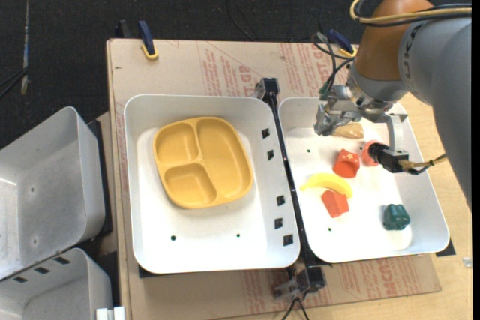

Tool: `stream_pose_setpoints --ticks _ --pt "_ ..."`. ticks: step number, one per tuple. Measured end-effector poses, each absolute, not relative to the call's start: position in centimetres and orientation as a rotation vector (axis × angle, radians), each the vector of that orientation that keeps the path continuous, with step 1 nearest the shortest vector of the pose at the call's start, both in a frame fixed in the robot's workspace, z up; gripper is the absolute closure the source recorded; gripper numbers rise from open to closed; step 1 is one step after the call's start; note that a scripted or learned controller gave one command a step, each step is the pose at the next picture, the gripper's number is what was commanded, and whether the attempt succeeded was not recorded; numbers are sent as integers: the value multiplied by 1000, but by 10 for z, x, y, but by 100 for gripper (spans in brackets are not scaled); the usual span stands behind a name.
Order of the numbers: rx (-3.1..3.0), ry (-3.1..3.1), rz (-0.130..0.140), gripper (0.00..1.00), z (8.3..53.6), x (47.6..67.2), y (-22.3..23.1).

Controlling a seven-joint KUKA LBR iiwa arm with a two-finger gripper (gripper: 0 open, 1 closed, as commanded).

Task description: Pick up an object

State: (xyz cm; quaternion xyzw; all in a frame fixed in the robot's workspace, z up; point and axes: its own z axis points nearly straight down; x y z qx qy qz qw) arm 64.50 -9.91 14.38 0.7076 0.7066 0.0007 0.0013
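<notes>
The grey arm (442,56) reaches in from the right, its orange band (386,34) sitting high over the right bin (420,236), and the claw (330,122) hangs low at that bin's far left corner. From this angle I cannot tell whether the claw is released or clenched, and nothing shows between its tips.

Just beside the claw, to its right, lies a pale tan piece (349,131), close enough that it may be touching. Nearer the middle of the bin there's an orange cup-like block (346,162), a yellow banana-shaped toy (327,183) below it, and a red-orange block (335,202) right against the banana's lower edge. Another small red piece (369,154) sits by a black fitting (382,155) on the arm's cabling. A dark green object (396,216) rests apart, toward the bin's near right corner.

Over in the left bin (150,236), a yellow divided plate (202,160) with three compartments lies flat. Both bins sit side by side on the cardboard-covered counter (217,60).
</notes>
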Motion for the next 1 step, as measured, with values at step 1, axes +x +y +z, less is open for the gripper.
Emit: stream_pose_setpoints --ticks 1 --pt "2219 2219 4 100 186 645 -100"
